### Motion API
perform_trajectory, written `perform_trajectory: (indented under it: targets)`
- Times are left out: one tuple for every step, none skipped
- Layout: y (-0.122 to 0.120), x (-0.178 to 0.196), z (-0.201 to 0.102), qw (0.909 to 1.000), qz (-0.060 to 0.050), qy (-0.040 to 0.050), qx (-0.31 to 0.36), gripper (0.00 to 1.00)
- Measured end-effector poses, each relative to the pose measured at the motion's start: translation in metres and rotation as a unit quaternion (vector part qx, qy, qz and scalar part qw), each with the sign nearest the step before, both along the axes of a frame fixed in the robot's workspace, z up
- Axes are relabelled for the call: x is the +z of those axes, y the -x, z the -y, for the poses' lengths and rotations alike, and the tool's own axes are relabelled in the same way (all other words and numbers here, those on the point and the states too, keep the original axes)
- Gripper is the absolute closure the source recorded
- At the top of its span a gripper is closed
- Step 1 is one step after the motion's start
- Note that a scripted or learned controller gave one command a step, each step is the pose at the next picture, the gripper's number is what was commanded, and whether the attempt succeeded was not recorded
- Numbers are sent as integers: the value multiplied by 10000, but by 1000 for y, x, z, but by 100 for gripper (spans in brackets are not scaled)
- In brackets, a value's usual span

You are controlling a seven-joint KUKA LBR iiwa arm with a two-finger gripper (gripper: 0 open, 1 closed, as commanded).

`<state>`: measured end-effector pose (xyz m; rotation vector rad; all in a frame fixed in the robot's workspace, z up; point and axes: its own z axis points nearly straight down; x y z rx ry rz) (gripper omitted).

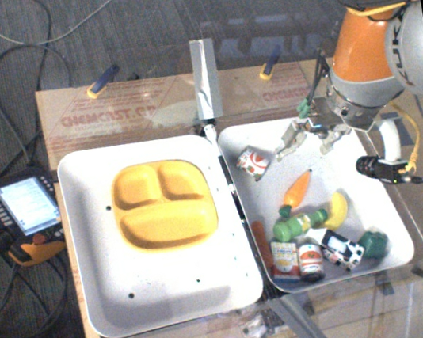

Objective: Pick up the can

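**Ana:** Looking down, what does the bench carry?

**Ben:** A brown board (145, 107) on dark carpet, with two shallow white bins side by side. The left bin (105, 302) holds a yellow plastic tray (164, 204) with three hollows. A handheld screen (21, 206) sits off the left edge with cables trailing over the floor.

**Ana:** And the can?

**Ben:** The can (252, 162) lies tilted in the far left part of the right bin (387, 211), red and white, small and round, with bare white floor around it.

**Ana:** Where is the gripper?

**Ben:** The gripper (310, 136) hangs over the far middle of that bin, to the right of the can and apart from it. Its thin fingers (291, 141) are spread, nothing between them. The grey arm with its orange band (366, 34) comes in from the right.

**Ana:** How crowded is the rest?

**Ben:** The near half is packed: an orange carrot (298, 188), a green bottle (297, 226), a yellow banana (336, 209), a small carton (284, 258), a dark jar (311, 261), a black-and-white toy (341, 249) and a dark green lump (374, 244). A reddish stick (262, 244) lies along the bin's left wall.
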<state>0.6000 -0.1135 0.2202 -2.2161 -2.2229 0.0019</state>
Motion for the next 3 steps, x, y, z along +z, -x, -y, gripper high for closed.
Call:
perform_trajectory:
  targets:
    - [-39,-79,-17,9999,-5,19,-157,0]
    - [-61,-131,-20,9927,46,8,-1203,0]
    - [-62,-120,-19,9928,57,26,-1199,100]
